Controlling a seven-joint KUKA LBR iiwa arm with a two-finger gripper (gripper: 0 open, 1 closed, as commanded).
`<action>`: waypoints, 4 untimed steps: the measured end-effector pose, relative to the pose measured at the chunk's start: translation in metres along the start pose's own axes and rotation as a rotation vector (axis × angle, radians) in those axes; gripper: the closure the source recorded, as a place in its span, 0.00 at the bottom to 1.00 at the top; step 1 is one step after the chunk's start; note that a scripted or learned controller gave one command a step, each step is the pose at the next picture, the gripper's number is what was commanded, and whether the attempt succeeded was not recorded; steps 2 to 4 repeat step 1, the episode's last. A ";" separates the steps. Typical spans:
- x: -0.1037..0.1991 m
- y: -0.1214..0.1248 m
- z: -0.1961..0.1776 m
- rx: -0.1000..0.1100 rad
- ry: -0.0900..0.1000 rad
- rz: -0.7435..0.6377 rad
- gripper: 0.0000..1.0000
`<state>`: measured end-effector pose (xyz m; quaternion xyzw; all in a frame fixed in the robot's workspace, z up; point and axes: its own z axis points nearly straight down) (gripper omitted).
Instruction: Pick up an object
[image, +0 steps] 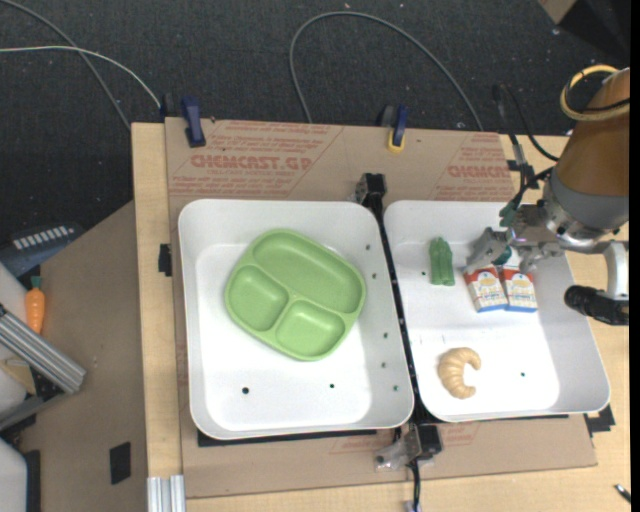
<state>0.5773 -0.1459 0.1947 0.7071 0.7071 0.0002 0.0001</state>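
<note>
Claw hangs with its fingers spread over the far part of the right bin, just above two small cartons. Green block lies left of them, croissant nearer. Green plate fills the left bin.

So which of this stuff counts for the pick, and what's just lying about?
For the pick, all in the right bin:
- tool, just above the cartons
- two cartons
- green block
- croissant

Lying about:
- green tray in the left bin
- clamps on the board's far edge
- toy carrot off the bench, at left
</note>
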 end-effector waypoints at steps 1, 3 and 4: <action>0.021 0.076 -0.029 -0.003 -0.001 -0.003 0.00; 0.021 0.076 -0.029 -0.003 -0.001 -0.003 0.00; 0.021 0.076 -0.029 -0.003 -0.001 -0.003 0.00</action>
